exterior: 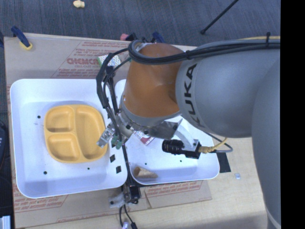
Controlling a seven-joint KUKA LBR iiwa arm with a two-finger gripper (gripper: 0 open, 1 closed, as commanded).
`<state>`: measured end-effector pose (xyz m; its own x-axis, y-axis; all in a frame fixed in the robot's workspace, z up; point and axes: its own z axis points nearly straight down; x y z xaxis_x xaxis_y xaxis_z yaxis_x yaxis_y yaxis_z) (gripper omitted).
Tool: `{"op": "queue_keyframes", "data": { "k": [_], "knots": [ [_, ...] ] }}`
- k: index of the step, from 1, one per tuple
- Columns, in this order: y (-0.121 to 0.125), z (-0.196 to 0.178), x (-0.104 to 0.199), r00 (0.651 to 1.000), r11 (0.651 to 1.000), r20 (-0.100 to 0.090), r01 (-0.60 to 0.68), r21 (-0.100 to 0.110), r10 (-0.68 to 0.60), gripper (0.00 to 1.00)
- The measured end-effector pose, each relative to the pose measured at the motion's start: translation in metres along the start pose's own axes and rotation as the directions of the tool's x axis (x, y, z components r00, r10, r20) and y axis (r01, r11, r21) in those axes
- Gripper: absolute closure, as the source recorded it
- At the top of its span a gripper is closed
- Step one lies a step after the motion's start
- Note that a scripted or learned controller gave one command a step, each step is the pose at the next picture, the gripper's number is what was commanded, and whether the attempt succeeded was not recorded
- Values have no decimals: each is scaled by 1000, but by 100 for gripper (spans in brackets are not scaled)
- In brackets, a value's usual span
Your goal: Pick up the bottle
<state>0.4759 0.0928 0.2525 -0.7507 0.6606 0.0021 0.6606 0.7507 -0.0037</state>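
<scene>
Camera view: the grey arm (228, 89), with its orange band (152, 82), reaches in from the right and covers most of the right bin (209, 168). Its gripper (108, 138) hangs low over the seam between the two bins, just beside the right edge of a yellow divided plate (74, 132) lying in the left bin (21, 128). Whether the gripper is open or closed cannot be told, and nothing can be seen in its hold. Under the wrist, in the right bin, a small red-and-white item (145, 138) peeks out. It is mostly hidden by the arm, so its shape is unclear, and whether it is the bottle cannot be told. A brown lump (144, 174) lies near that bin's front rim, apart from the gripper. Black cables (106, 87) loop down the wrist.
</scene>
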Motion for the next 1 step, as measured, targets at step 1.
{"op": "queue_keyframes", "data": {
  "k": [1],
  "knots": [
    [28, 13, 25, 995, 995, -1, 101, 1, -101, 100]
  ]
}}
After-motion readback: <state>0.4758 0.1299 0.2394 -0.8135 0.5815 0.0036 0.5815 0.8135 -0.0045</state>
